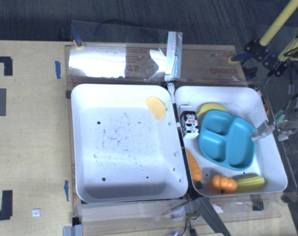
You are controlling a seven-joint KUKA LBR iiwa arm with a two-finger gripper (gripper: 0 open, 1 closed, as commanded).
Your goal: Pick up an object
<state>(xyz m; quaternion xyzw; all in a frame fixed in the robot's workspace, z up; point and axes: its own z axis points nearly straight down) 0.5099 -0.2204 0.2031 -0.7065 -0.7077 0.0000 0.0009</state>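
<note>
The left bin (85, 181) holds one yellow chip (156, 107) at about 1 o'clock, near the divider. In the right bin (279, 168), a blue tray (226, 139) sits mid-bin, with a yellow piece (211, 108) touching it at 11 o'clock, a small white toy (189, 122) at 9, a carrot (194, 167) at 7, and an orange piece (223, 183) touching a green one (250, 182) at 6. The gripper's state: I cannot tell.

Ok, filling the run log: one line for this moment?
left bin: yellow chip | right bin: blue divided plate, carrot, other toys | nothing lifted
</note>
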